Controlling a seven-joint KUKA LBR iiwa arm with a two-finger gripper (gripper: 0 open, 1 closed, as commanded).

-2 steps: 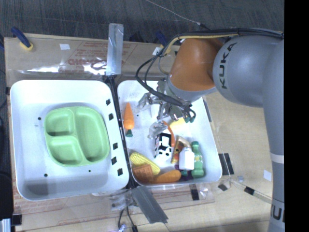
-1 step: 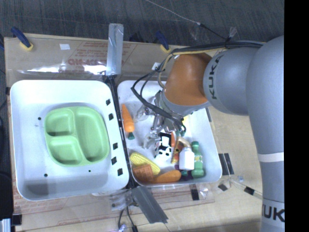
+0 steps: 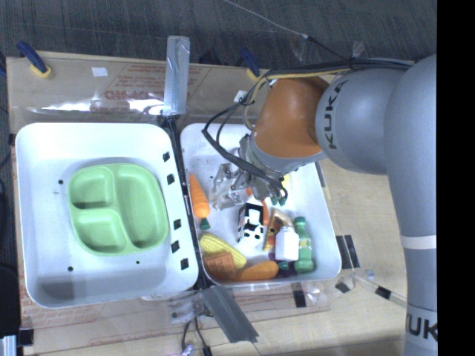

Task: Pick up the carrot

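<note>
the grey arm with its orange band reaches in from the right and hangs over the right bin, covering much of that bin's upper half. the two white bins sit side by side on the table. the left bin carries a green divided plate, well apart from the work.

the end effector is low inside the right bin, among dark cables and metal parts, near the bin's upper left. whether it is released or clenched cannot be told from this angle, and nothing can be seen caught in it.

the carrot lies along the left wall of the right bin, slanting slightly, just beside and left of the end effector. it looks to be resting on the bin floor, not lifted. below it lies a yellow corn cob, then an orange piece by the bottom wall. to the right are a black-and-white carton, a small white bottle and a green bottle.

as a judgement, the approach is made but the grasp is not shown: the carrot is yet to be gripped and raised clear of the bin.
</note>
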